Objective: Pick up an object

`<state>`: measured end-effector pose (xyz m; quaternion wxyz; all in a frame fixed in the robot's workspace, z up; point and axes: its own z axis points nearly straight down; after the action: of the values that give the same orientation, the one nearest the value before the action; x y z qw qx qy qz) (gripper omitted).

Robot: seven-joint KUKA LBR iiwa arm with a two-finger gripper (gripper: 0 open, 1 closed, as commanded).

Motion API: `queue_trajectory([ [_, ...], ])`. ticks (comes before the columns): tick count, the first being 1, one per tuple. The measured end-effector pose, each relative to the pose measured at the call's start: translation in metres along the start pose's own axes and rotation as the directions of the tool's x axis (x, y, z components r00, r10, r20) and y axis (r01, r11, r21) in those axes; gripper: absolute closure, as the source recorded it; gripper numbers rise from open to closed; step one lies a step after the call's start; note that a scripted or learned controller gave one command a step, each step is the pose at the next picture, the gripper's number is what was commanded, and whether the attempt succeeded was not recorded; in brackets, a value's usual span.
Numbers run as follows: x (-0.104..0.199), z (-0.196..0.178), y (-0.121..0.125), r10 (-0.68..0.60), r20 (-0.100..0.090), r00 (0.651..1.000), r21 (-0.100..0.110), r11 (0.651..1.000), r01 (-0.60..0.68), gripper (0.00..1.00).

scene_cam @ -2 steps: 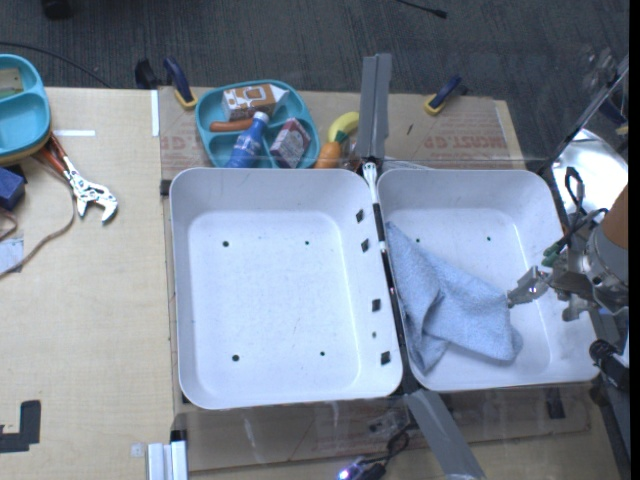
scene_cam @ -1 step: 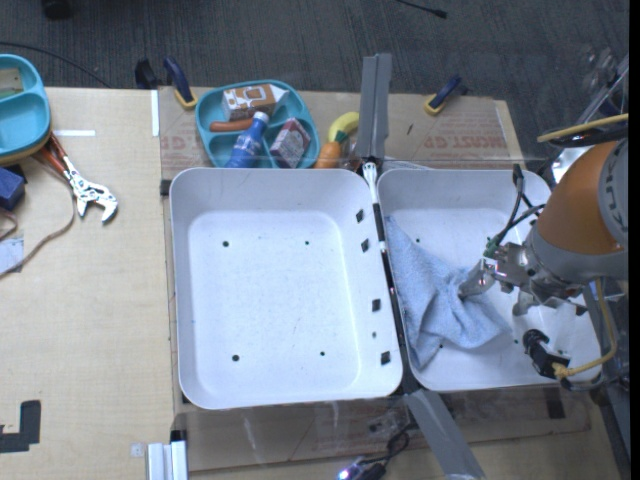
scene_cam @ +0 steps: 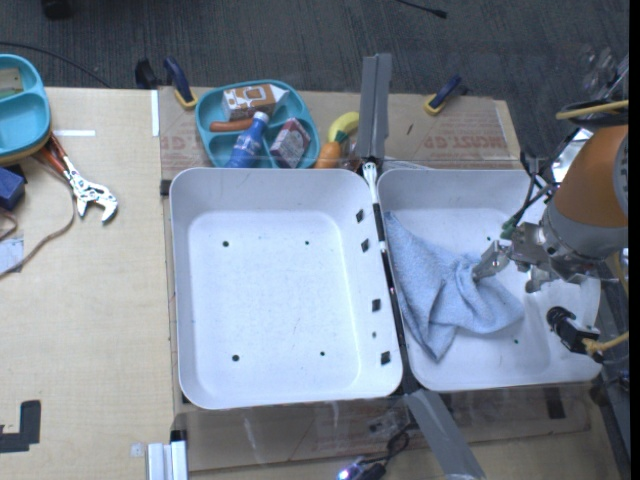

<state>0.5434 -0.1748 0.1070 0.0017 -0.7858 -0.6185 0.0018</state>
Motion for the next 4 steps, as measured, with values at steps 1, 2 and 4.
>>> queue_trajectory([
  [1, 0.035, 0.015, -0.035, -0.12, 0.002, 0.993, -0.008, 0.993, 0.12, 0.0],
  [2, 0.054, 0.015, -0.078, -0.267, 0.001, 0.964, -0.008, 0.964, 0.267, 0.0],
  [4, 0.057, 0.018, -0.041, -0.24, 0.0, 0.971, -0.001, 0.971, 0.24, 0.0],
])
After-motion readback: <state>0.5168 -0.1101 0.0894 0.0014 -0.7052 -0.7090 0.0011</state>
